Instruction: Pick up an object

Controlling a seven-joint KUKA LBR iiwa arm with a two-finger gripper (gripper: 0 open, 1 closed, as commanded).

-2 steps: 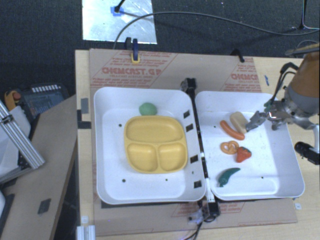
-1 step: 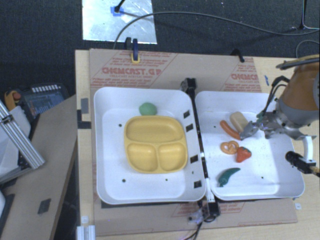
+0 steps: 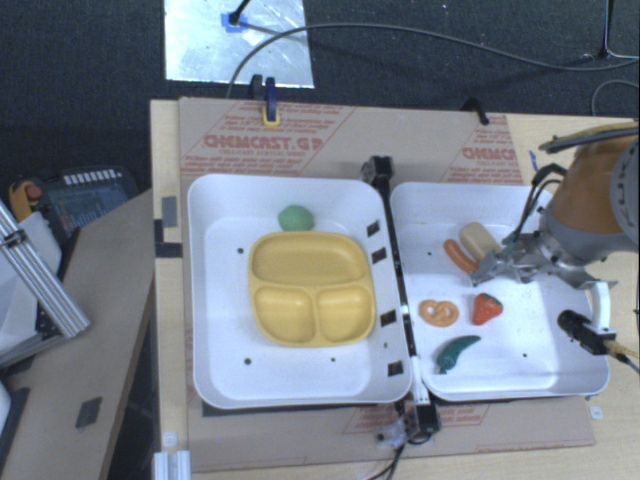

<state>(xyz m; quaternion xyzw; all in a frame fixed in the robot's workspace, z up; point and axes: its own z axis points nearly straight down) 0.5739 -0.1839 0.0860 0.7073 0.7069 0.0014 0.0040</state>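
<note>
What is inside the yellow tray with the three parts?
Nothing lies in the yellow tray; all three parts show bare yellow. A green ball sits just behind it in the left bin. Whatever is under the tray is covered.

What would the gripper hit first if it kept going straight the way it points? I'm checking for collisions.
Probably the strawberry: the gripper points down-left just above it in the right bin. The sausage lies close alongside; depth is unclear.

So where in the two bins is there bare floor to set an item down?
Left white bin: bare strips left of and below the yellow three-compartment tray. Right white bin: open floor below the gripper, right of the green pepper. Crowded around the strawberry, pretzel and sausage.
</note>
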